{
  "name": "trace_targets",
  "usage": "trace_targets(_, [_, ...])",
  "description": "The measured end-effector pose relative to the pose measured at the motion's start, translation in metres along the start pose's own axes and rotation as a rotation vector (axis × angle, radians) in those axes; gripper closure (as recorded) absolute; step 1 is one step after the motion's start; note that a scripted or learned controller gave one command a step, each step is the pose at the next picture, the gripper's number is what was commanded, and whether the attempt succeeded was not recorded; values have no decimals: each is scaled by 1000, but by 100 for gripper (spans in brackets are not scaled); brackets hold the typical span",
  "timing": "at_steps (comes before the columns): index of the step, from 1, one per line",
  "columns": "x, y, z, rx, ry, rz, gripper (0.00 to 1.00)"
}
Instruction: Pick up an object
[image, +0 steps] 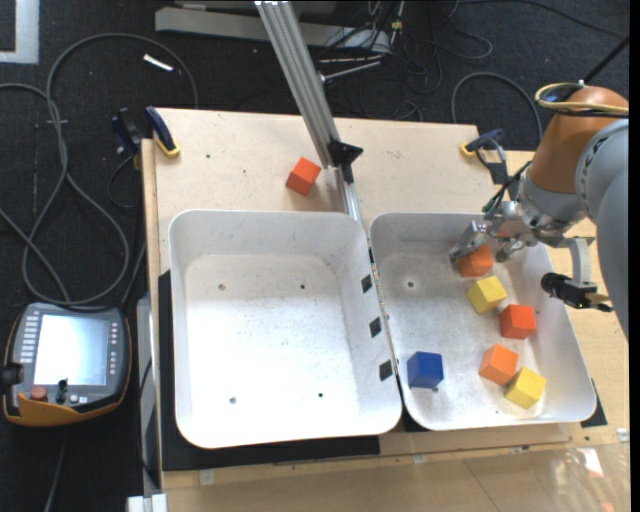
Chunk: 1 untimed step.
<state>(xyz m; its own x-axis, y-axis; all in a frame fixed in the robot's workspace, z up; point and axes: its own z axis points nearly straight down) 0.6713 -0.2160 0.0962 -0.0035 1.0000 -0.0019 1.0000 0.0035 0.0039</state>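
A teach pendant (65, 360) lies on the dark floor (80, 120) left of the counter (240, 165), with black cables (60, 215) looping beside it.

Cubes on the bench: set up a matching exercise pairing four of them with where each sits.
Things:
1. blue cube
2. orange cube off the bins
3. orange cube at the hand
4. red cube

Places:
A. on the wooden board behind the left bin
B. right bin, far end
C. right bin, near the divider
D. right bin, towards its right wall

Pairs: 1-C, 2-A, 3-B, 4-D
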Motion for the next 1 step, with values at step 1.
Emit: trace_targets(1, [0,0,-10,0,-2,-1,100])
